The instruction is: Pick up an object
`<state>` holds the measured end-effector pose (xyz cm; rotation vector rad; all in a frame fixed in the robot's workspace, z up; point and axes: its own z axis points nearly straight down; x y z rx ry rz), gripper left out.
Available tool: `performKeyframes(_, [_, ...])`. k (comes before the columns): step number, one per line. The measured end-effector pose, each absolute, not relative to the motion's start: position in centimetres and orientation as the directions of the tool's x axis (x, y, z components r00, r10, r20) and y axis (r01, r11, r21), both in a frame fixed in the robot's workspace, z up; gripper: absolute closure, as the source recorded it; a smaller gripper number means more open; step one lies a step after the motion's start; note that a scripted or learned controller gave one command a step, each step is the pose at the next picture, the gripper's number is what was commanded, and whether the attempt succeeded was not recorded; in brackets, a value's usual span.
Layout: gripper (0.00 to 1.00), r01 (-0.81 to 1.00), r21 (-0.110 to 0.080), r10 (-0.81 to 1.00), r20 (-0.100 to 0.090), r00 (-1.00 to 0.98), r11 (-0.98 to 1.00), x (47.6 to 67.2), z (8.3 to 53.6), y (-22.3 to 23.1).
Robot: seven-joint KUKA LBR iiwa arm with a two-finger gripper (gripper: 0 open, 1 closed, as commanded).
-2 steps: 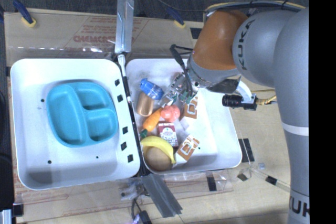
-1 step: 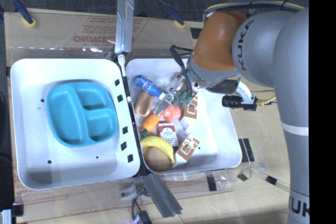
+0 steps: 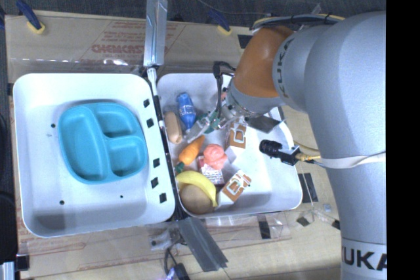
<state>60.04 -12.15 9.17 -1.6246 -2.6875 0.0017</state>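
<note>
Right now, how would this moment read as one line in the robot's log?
task: pick up an object | gripper: low in right bin, near blue bottle and carrot | grasp: none seen | left bin: blue tray

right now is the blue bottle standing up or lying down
Lying down: the blue bottle shows its full side along the floor of the right bin.

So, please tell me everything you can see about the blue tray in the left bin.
The blue tray is a light blue sectioned plate that looks like smooth plastic, with rounded corners. Raised ridges divide it into three compartments: one long at the left, two smaller at the right. It lies flat, slightly turned, on the floor of the left white bin, roughly at the middle. Nothing lies in it, and nothing touches it except the bin under it.
</note>
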Motion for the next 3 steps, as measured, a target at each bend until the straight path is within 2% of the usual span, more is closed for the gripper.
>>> performKeyframes(1, [0.0,0.838,-0.002,0.838,0.003,-0.545,0.545,59.5,9.2,-13.1])
performKeyframes(2, [0.0,0.82,0.002,0.82,-0.002,-0.572,0.572,65.4,9.3,-10.5])
performKeyframes(3, [0.0,0.992,-0.005,0.992,0.002,-0.126,0.126,60.5,9.1,-12.3])
